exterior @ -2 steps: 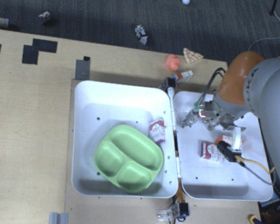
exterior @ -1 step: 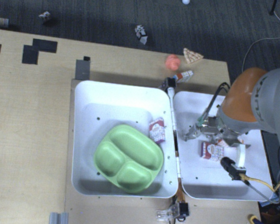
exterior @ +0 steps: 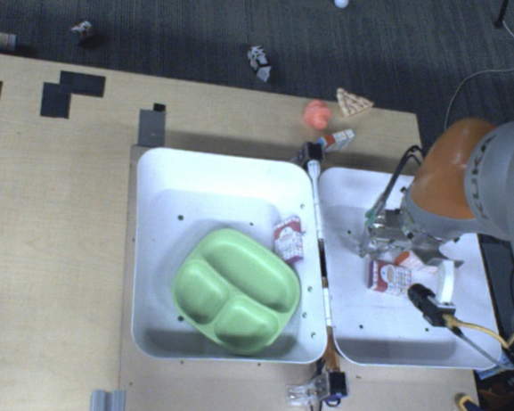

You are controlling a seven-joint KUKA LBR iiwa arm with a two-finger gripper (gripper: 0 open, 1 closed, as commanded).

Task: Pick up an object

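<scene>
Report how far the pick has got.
Done: the arm has reached into the right bin, and the gripper is low over a small red-and-white packet. In hand: nothing visibly held; the packet lies on the bin floor. Left: grasp and lift. The green divided tray and the second packet sit in the left bin.

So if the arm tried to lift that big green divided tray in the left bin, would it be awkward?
Probably. The green tray looks like stiff moulded plastic, so it likely wouldn't flop. It seems light for its size, being thin and hollow. Its broad, smooth, rounded shape may slip from a narrow two-finger grip, and it already sits tilted against the left bin wall, so a push might slide it.
</scene>
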